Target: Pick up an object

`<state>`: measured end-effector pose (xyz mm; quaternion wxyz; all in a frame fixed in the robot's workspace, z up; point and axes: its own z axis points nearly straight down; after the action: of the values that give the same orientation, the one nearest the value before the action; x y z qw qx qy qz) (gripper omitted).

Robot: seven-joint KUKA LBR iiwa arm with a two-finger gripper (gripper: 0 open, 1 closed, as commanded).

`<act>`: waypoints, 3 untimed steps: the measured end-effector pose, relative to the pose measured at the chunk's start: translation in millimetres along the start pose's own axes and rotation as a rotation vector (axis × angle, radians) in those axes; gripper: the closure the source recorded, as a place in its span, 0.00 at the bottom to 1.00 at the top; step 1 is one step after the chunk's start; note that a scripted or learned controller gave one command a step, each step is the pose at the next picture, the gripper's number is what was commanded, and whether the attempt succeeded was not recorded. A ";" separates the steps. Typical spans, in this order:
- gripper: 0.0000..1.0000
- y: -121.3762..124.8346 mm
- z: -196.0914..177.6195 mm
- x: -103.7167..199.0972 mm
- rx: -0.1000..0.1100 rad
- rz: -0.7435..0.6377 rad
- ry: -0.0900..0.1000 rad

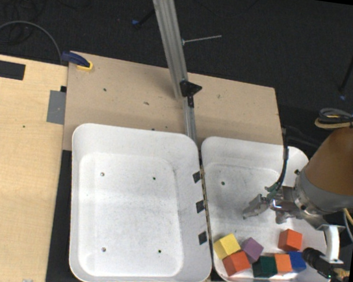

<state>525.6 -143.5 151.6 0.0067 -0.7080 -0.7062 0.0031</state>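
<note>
Several coloured blocks lie in the near corner of the right bin [239, 159]: a yellow block [228, 244], a purple block [252, 248], a red block [236, 263], a green block [265, 267], an orange block [284, 262], a blue block [298, 260] and a red-orange block [291, 239]. My gripper [264, 211] hangs over the middle of the right bin, up and left of the red-orange block and apart from every block. Its fingers stand open with nothing between them.
The left bin [97, 145] sits beside the right one, with black clips [199, 206] along the shared rim. A slanted metal rail [173, 51] rises behind the bins. The arm's orange band [334, 161] hangs over the right bin's right side.
</note>
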 end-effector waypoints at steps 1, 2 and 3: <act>1.00 2.5 -14.4 -3.3 -0.009 0.008 -0.004; 1.00 30.7 25.8 37.2 -0.008 -0.006 -0.002; 1.00 19.1 -40.0 159.9 -0.013 -0.009 -0.002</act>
<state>545.7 16.2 192.2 0.0014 -0.7046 -0.7096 -0.0012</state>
